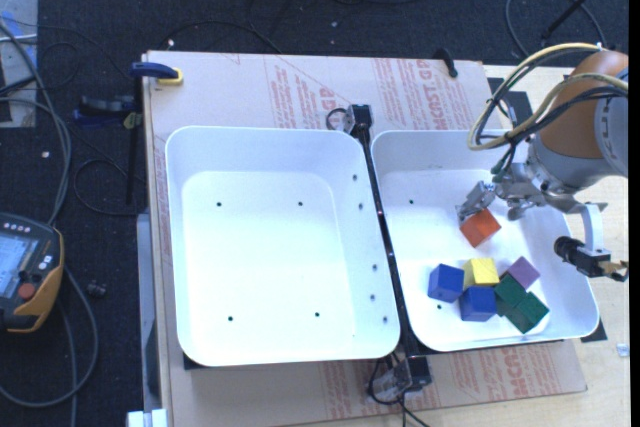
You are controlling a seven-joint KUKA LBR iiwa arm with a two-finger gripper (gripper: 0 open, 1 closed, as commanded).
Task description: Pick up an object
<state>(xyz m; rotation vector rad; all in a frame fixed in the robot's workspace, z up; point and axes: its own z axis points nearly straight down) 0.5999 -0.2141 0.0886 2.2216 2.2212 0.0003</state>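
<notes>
My gripper (487, 208) hangs over the middle of the right bin (420, 165), reaching in from the right. An orange block (481, 228) sits tilted right at its fingertips, gripped between them, and it looks raised a little off the bin floor. Near the front of the same bin lies a cluster of blocks: a blue cube (445, 282), a yellow cube (483, 271), a second blue cube (478, 303), a purple block (522, 272) and a green block (523, 306). The cluster lies below and slightly right of the gripper, apart from it.
The left bin (190, 215) stands beside the right one, with a dark divider strip (378, 225) between them. Both rest on a cardboard sheet (300, 85). A yellow cable (520, 85) loops above the wrist at the right.
</notes>
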